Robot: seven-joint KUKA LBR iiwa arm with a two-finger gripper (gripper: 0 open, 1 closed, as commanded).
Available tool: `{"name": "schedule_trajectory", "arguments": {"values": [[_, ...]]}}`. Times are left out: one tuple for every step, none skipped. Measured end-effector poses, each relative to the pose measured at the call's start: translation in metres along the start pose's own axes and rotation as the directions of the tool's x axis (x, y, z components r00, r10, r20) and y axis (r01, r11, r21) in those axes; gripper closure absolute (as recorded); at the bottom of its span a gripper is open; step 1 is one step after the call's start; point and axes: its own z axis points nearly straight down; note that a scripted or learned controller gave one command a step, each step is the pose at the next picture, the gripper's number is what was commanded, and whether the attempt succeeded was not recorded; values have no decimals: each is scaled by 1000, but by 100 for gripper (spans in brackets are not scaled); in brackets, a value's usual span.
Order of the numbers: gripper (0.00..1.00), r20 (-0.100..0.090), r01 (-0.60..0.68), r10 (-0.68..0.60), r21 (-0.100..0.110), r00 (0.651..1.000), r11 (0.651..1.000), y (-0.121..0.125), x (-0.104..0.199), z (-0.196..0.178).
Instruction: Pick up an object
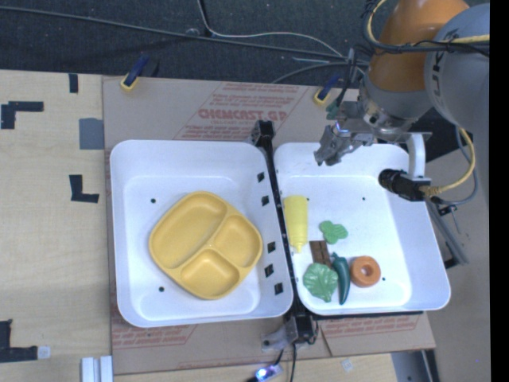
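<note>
Right bin (413,237) taken as the landmark. Near its lower edge sat a cluster of small toy foods: a yellow bottle (297,220) lying along the bin's left wall, a small green piece (333,231) just right of it, a brown block (320,251) below that, a leafy green piece (320,281) near the bin's lower left corner, a dark green pepper (341,277) touching the leafy one, and an orange ring (366,270) just right of the pepper. No object was singled out by the task, so any of these counted.

Handling guess: all looked like light hard plastic, stiff, a bit slick, not fragile. The yellow bottle seemed the easiest target, long and clear on one side; best taken across its narrow body near the middle. The ring looked flat and low, likely hard to pinch. Pepper and leafy piece touched, so a grab there risked catching both.

Gripper (329,151) hung over the bin's upper left corner, well apart from the toys, touching nothing visible and holding nothing. Whether it was open or closed: cannot tell, too small and dark.

Left of the right bin, the other bin (127,213) held a yellow divided plate (207,243)
</note>
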Motion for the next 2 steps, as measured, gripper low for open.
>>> {"name": "schedule_trajectory", "arguments": {"values": [[100, 0, 1, -1, 1, 1000, 1000, 0, 51, 15], [100, -1, 3, -3, 0, 1000, 1000, -9, 109, 13]]}}
